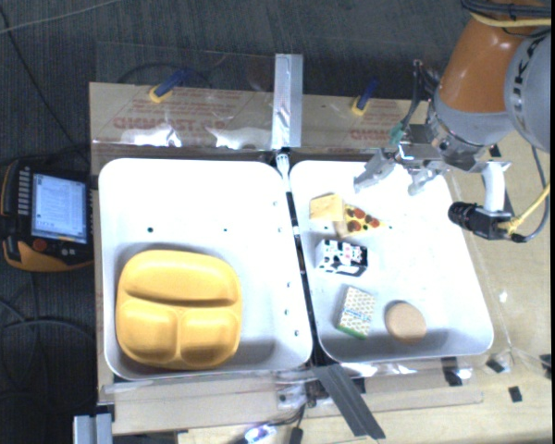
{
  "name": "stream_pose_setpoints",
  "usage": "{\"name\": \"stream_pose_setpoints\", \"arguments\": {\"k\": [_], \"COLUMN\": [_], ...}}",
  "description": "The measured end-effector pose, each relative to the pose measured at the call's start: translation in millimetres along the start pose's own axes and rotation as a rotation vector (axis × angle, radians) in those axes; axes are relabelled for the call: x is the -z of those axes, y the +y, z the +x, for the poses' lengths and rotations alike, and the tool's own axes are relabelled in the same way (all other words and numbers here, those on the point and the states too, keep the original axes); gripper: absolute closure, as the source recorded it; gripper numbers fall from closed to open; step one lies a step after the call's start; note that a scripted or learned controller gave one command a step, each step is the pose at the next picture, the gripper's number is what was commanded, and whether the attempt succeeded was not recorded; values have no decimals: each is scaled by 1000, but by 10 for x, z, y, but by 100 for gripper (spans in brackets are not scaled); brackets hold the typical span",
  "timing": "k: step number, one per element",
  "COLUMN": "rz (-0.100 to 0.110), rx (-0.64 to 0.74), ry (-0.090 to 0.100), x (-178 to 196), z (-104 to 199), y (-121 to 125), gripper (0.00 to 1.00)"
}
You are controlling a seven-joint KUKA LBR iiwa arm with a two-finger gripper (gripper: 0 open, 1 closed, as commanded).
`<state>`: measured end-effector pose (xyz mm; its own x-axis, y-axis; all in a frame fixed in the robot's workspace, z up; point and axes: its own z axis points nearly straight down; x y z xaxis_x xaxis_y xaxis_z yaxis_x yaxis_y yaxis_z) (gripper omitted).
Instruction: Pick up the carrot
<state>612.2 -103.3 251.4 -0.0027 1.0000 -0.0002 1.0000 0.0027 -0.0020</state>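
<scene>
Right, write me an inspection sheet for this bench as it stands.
Surface: two white bins side by side, left bin and right bin, on a bench.
Job's things: nothing seen that reads clearly as a carrot.
Clutter: large yellow loaf-shaped item in the left bin; in the right bin a yellow wedge, a black-and-white item, a patterned block and a round tan disc.
Grippers: gripper over the right bin's far edge, fingers apart, holding nothing.
Cables: black cables on the floor at left; yellow cable by the arm.
Surroundings: handheld pendant with lit screen left of the bins; dark carpet.
</scene>
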Motion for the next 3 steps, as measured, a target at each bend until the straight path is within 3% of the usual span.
{"name": "stream_pose_setpoints", "arguments": {"k": [1, 2, 3], "rz": [0, 2, -2], "rx": [-285, -283, -38], "ry": [-3, -7, -4], "x": [816, 904, 1177], "z": [-587, -586, -881], "y": [-192, -188, 449], "gripper": [0, 100, 100]}}
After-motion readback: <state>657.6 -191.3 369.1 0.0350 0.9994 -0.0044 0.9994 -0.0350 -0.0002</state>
